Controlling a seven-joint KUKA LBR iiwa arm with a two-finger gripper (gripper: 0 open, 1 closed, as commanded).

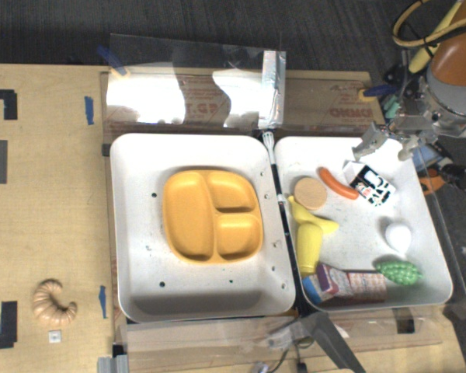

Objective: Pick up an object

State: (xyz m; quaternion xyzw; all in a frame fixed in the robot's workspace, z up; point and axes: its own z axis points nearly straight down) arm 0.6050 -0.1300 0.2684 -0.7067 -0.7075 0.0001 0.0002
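Nearest the lens, at 6 o'clock of right bin (439, 243): tube (349, 282), green object (398, 271). Yellow object (309, 238) at 9, white ball (397, 235) at 4, orange carrot (338, 183) near centre. Gripper (390, 140) at 1 o'clock over rim, fingers spread wide, nothing held. Yellow tray (213, 214) in left bin (132, 208).

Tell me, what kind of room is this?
Probably a robot lab, not a kitchen. A robot arm reaches over two white bins on a plywood bench, and the food is toys, like the yellow divided plate and a croissant.
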